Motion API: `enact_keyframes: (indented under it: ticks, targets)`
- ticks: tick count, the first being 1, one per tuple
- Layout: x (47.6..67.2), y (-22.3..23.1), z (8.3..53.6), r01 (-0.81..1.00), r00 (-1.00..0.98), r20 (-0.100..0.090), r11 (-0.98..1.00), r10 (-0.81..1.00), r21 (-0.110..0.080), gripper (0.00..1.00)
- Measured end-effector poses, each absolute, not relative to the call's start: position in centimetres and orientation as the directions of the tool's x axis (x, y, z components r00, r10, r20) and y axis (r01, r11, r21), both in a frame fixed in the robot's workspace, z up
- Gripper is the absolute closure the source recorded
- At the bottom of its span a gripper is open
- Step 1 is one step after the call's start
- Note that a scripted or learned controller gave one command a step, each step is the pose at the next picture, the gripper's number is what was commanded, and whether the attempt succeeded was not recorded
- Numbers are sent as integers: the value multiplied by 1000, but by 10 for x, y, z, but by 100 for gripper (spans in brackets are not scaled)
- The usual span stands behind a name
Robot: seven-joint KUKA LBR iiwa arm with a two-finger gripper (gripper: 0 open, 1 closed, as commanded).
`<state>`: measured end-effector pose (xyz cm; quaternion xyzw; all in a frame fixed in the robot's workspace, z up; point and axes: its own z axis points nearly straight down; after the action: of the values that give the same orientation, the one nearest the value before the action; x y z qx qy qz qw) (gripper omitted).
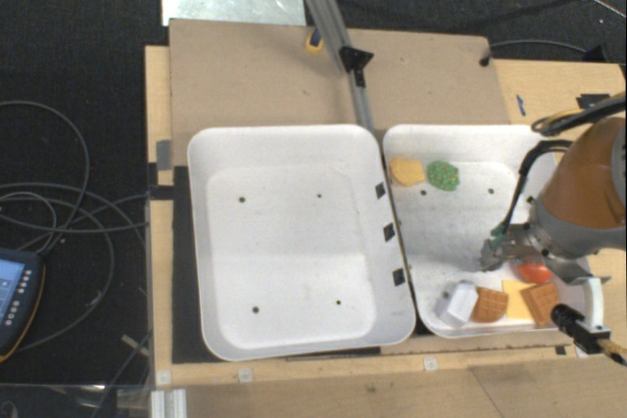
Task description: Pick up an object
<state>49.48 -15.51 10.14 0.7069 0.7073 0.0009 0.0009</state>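
Bench, brown board top (421, 73); two shallow white plastic bins side by side. Left bin (211, 210): bare white floor with small dark holes. Right bin (431, 240): round yellow-orange item (408, 172) and knobbly green ball (444, 176), just beside each other near the far wall; small white-grey block (456, 303), brown waffle-textured piece (490, 304), flat yellow square (517, 294) and orange-brown textured piece (540, 301), in a row along the near wall; small red object (534, 272), partly hidden under the arm. Grey arm with orange band (583, 196): enters from the right, over the right bin; its gripper (495, 253) low above the bin floor, just beside the red object; how far it is open, and whether it grips anything, cannot be told.
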Motion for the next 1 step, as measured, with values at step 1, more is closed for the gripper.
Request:
enact_keyframes:
  ticks: [1]
  targets:
    - [489, -160, 160, 1000, -2, -2, 2, 1000, 7, 100]
